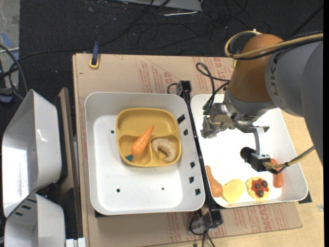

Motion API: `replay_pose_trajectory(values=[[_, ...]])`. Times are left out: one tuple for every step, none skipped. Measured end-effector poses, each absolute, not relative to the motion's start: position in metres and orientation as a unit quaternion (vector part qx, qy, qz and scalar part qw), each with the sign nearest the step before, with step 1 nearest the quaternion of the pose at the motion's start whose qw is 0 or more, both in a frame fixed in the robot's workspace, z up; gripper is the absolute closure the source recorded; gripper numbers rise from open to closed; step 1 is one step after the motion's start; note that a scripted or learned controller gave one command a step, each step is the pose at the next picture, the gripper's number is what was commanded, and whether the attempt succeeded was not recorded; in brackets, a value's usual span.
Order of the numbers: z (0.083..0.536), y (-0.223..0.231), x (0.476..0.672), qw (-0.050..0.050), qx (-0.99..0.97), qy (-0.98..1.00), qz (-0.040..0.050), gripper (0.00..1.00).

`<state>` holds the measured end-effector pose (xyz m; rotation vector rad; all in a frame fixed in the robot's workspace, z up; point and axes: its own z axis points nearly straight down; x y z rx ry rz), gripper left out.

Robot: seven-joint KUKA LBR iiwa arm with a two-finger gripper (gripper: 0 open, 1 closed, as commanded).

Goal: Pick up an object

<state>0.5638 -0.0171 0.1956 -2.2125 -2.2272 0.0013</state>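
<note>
Lying in the right bin (291,138), near its front wall, a yellow round piece (233,190) is flanked by an orange drumstick-shaped item (213,181) and a small pizza-like toy (257,187). No object is seen held by the gripper (212,127), apparently positioned at the bin's left wall; its spread cannot be told. A grasp may be spoiled by crowding. Cardboard (154,71) underlies the bin.

Bench (149,68) (cardboard-topped) under two bins (103,153)
</note>
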Motion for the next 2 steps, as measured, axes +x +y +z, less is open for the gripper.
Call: replay_pose_trajectory(values=[[0.206, 0.031, 0.554, 0.001, -0.704, -0.71, -0.0005, 1.0], [0.217, 0.094, 0.551, 0.0, -0.704, -0.71, -0.0009, 1.0]])
